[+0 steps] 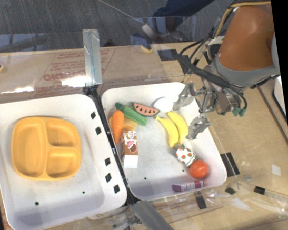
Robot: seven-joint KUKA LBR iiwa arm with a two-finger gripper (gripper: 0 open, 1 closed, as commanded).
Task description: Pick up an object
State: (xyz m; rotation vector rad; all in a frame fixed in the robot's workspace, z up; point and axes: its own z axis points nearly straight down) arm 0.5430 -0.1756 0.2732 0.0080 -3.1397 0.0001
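Gripper (192,111) released, fingers spread, grasping nothing, at the right bin's (144,192) right edge. Banana (173,127) just beside it, long axis running far-to-near. Tomato (198,169) near the near-right corner; carrot (117,125) along the left wall

Grey arm (244,73), orange band (247,36), black cables (199,51); metallic gripper (192,111), detail perhaps blurred.

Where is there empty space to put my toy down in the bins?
Free: the left bin floor around the yellow divided plate, mostly below it, and the right bin floor between the juice carton and tomato. Crowded: its top, around the bananas.
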